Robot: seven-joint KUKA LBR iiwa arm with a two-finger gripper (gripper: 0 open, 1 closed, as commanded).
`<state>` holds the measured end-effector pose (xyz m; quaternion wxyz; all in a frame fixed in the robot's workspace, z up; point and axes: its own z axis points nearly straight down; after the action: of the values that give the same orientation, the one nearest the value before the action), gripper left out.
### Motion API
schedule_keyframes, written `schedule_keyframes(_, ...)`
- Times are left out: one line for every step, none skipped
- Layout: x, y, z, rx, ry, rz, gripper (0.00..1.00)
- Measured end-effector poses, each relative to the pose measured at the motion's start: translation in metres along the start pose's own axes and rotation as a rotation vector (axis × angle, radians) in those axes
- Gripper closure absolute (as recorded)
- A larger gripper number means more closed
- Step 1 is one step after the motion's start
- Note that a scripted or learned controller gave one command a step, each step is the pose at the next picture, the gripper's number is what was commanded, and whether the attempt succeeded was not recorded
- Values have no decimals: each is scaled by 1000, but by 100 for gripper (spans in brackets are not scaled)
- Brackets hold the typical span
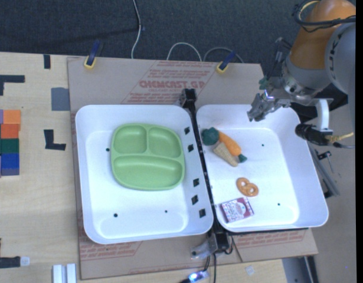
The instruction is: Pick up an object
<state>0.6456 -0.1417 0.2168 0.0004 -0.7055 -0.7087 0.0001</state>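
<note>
The grey two-finger tool (259, 109), its state impossible to tell, hangs above the right white bin's (287, 217) far rim; descending here risks striking that rim, missing the orange plastic carrot (229, 143).

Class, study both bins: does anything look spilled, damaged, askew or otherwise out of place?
Nothing stands out. The green tray lies flat in the left bin; the carrot, pretzel and small red packet lie loose but intact in the right bin.
</note>
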Motion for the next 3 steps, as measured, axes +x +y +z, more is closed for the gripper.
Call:
schedule_keyframes(48,-11,5,2,0,1,100)
schedule_keyframes(97,-21,6,2,0,1,100)
schedule_keyframes(153,-25,11,2,0,-1,100)
